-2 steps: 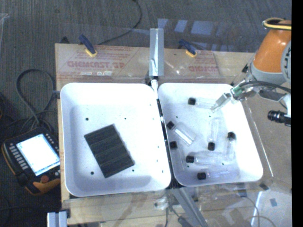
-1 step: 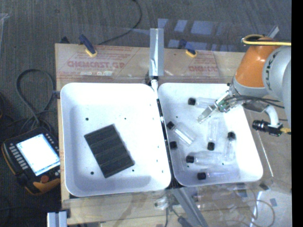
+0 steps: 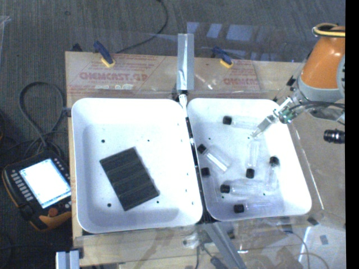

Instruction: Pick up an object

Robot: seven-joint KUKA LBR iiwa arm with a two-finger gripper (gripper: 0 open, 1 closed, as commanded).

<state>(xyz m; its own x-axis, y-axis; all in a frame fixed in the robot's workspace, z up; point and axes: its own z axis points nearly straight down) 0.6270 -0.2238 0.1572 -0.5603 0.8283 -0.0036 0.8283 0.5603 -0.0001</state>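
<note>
A grey arm with an orange band reaches over the upper right corner of the right bin, its pincer poised above the rim; whether the tips are spread or pressed together cannot be told at this size, and nothing is seen between them. The nearest candidate for pickup, a clear vial with a pale body, lies just down and to the left of the pincer, its long axis slanting toward the pincer itself, so the move ahead is judged to be a short drop along that diagonal. Further below the pincer sit more clear vials with black caps, scattered across the bin floor: roughly six or seven tubes, though the transparent bodies blur into the white plastic and an exact count is uncertain. About eight black caps can be picked out, one lying well to the pincer's left. Far to the left of the pincer, the left bin holds one dark ridged slab, lying askew. Both bins rest side by side on the counter.
</note>
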